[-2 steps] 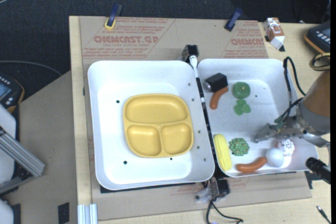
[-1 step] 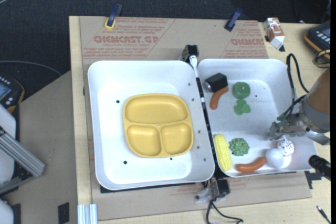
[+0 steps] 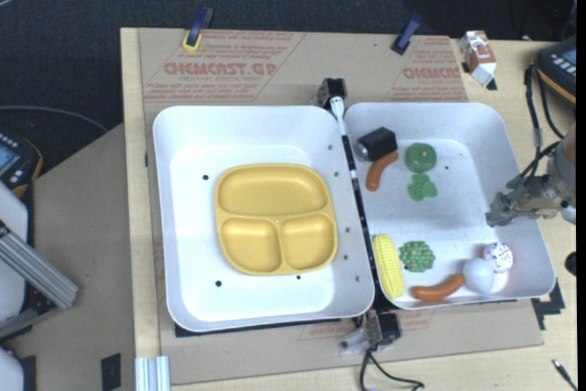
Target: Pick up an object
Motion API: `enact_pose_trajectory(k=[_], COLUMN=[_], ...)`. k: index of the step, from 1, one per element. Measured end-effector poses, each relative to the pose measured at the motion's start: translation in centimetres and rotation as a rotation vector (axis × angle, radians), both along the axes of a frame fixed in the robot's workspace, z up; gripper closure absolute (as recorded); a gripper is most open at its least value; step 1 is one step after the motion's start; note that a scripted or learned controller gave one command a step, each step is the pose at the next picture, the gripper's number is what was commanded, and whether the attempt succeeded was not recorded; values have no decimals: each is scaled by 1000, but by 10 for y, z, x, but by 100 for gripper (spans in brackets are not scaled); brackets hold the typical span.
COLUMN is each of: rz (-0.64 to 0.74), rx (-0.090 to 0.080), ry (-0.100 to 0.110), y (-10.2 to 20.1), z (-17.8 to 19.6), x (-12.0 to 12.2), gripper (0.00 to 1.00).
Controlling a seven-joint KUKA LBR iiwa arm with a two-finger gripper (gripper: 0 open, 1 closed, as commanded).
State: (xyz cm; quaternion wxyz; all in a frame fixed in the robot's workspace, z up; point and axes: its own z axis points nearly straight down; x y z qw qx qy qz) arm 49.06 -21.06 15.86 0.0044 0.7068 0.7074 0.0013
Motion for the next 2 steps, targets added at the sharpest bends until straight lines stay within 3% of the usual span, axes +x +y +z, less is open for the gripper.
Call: enact_pose_trajectory(k=[1, 2], rz=[0, 0], rx=[-1, 2], ry=[-1, 4], y=[-4, -4], z=[64, 66], x=[0, 0], gripper=[100, 100])
